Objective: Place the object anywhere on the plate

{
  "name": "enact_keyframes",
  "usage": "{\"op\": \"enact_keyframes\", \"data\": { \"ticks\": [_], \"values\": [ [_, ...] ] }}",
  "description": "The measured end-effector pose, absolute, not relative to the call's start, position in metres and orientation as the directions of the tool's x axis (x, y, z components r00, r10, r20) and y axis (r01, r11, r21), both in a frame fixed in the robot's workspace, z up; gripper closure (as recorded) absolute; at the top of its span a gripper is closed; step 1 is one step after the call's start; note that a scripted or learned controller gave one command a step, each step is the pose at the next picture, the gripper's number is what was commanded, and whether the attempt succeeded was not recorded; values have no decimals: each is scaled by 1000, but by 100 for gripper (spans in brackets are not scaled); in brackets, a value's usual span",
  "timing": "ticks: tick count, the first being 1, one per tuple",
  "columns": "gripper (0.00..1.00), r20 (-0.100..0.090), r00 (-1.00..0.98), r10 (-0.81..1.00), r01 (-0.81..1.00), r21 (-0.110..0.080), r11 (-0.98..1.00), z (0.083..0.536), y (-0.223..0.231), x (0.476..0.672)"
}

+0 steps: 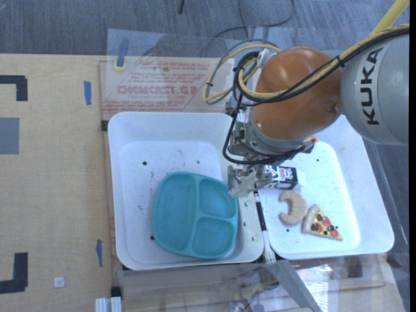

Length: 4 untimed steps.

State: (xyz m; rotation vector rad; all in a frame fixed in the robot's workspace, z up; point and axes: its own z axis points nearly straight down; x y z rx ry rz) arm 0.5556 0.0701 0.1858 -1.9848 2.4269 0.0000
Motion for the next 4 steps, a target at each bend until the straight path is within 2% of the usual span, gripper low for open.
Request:
{"op": "enact_keyframes", "data": {
  "ticks": [1,2,3,4],
  "values": [
    [100,-4,-124,-992,-992,-1,124,171,132,519],
    [100,-4,-35,-999,-999,-4,35,195,52,523],
    [100,-3,199,-980,-980,0,-199,144,129,512],
    [100,-3,91,-996,-996,-4,-91,215,31,513]
  ]
}}
